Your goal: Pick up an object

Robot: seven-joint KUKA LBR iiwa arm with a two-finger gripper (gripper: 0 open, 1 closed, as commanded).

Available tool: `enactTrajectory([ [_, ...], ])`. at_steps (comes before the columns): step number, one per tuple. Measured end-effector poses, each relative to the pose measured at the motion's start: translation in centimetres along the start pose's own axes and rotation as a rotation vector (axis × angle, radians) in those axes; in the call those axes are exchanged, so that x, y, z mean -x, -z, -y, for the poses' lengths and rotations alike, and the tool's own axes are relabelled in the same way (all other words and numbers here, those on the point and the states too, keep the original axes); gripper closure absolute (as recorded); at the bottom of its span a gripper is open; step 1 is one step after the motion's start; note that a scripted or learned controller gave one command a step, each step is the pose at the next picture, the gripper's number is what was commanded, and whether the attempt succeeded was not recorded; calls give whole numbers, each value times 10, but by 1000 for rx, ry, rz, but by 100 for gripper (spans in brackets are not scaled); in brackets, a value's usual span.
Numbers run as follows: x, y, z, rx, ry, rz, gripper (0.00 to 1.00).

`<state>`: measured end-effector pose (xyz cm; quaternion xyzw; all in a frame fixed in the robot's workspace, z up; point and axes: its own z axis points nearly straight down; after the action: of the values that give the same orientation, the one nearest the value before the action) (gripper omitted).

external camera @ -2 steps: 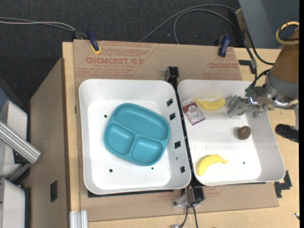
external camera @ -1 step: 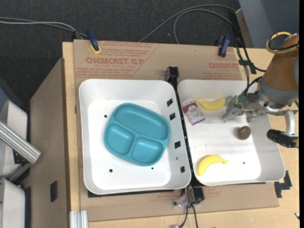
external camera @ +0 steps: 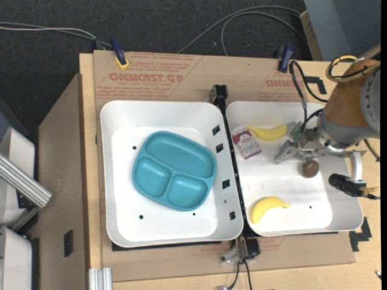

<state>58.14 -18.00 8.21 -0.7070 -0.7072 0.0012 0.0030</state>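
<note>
1. Two white bins side by side on the counter [external camera: 91,162]: left bin [external camera: 115,180] with a teal divided plate [external camera: 174,170] near its middle, bare white floor along every wall.
2. Right bin [external camera: 338,219] more crowded along its far side, with open floor through the middle and toward the near right corner.
3. Arm [external camera: 357,101] reaching in over the right bin's far right corner; hand [external camera: 296,148] low over the bin's far half, fingers pointing toward the divider. Open or closed: cannot tell.
4. Just left of the hand, one banana [external camera: 269,132] by the far wall, and beside it a small red-and-white packet [external camera: 247,142] near the divider.
5. Small brown round object [external camera: 310,168] just beside the hand on its near side.
6. Second banana [external camera: 266,208] near the front wall, well apart from the hand.
7. Printed in red on the cardboard beyond the bins: "CHEMCAST G.P"; finer lines too small to read.
</note>
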Motion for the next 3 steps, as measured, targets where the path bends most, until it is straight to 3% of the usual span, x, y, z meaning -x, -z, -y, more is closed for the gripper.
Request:
enactTrajectory([
  [1,0,15,-2,7,0,1,100],
  [3,-1,124,-7,14,1,5,100],
])
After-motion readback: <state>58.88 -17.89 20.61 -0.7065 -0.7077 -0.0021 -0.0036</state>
